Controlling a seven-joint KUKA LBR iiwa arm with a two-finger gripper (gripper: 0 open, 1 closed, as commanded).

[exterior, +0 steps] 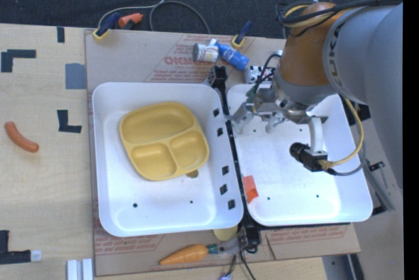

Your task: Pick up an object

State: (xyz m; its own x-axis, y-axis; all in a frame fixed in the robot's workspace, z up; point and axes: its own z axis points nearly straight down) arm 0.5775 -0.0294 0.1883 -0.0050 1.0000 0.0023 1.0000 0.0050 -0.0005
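Camera view, from above at a slant: the likeliest thing to be picked is the yellow divided plate (165, 139), which lies flat in the left bin (108, 207), toward that bin's upper middle, with its long axis running from upper left to lower right. A small dark item is glimpsed at the plate's lower edge, too small to be named. The claw (254, 116) is seen over the right bin (353, 210), near that bin's upper left corner and just beside the divider between the bins. Whether it is wide or narrow cannot be told, since the wrist hides much of it, and nothing is seen held in it. The plate thus lies to the left of the claw, across the divider, and slightly lower in the picture; a reach over the rim would be called for, as judged from this layout. An orange tag (249, 188) is seen at the right bin's left rim. Outward on the table (39, 207), a carrot (184, 254) lies below the bins, a sausage (21, 137) well apart at far left, and a blue-and-white bottle (221, 53) above the bins.
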